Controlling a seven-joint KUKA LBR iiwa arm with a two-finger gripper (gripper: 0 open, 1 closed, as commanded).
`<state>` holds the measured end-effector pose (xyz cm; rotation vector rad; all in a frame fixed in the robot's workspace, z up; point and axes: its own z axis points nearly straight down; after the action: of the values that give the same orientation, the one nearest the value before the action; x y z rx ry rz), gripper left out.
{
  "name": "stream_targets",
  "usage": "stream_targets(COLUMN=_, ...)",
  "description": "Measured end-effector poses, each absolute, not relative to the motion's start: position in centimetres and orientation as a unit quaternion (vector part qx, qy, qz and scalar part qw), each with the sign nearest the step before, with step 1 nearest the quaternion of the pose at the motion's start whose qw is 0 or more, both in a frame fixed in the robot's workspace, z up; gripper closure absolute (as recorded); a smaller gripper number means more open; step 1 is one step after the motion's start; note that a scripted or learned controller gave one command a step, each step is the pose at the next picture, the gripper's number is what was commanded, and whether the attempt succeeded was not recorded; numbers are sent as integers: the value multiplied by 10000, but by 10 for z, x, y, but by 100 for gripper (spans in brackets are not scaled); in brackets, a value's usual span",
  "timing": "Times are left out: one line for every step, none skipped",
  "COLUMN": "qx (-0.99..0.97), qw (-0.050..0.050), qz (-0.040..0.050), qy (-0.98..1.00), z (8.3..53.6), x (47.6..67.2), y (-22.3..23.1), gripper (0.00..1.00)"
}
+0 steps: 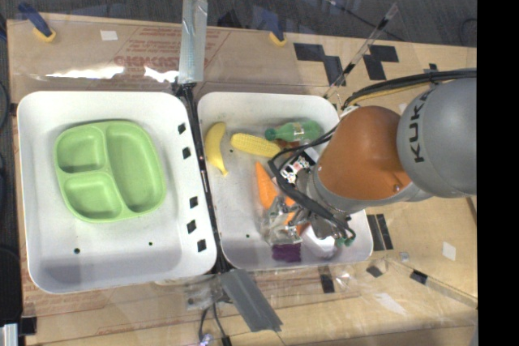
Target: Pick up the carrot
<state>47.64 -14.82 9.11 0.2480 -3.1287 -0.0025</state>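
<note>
Arm: the grey KUKA arm (438, 146) reaches in from the right, its orange band (365, 154) hanging over the right-hand bin.
Gripper: the gripper (288, 219) sits low in the right-hand bin, below the orange band, among cables and metal parts; whether it is released or clenched cannot be told from this slant.
Carrot: the carrot (265, 184) lies in the right-hand bin, near its middle, long axis running roughly top to bottom; its lower end meets the gripper's metal parts, and contact cannot be judged.
Right bin: the right bin (243, 251) is shallow and white, and carries all the loose things.
Banana: a yellow banana (215, 147) lies upright-curved near the right bin's left wall, beside the carrot.
Corn: a yellow corn cob (253, 145) lies just above the carrot's top end.
Green bottle: a green bottle (293, 130) rests at the bin's upper side, beside the corn.
Purple item: a small purple item (285, 252) lies at the bin's lower edge, under the gripper.
Left bin: the left bin (49, 255) holds a green divided plate (109, 170).
Counter: the counter (105, 44) bears both bins side by side.
</note>
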Motion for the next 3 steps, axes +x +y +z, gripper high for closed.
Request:
stream_targets(qx=1528, qw=-52, qz=9, qy=-9882, z=196, x=485, y=-80, gripper=100)
stream_targets(qx=724, qw=-23, qz=2, qy=-9974, z=228, x=485, y=-54, gripper=100)
stream_targets(qx=443, qw=-10, qz=6, qy=-9990, z=228, x=542, y=-79, gripper=100)
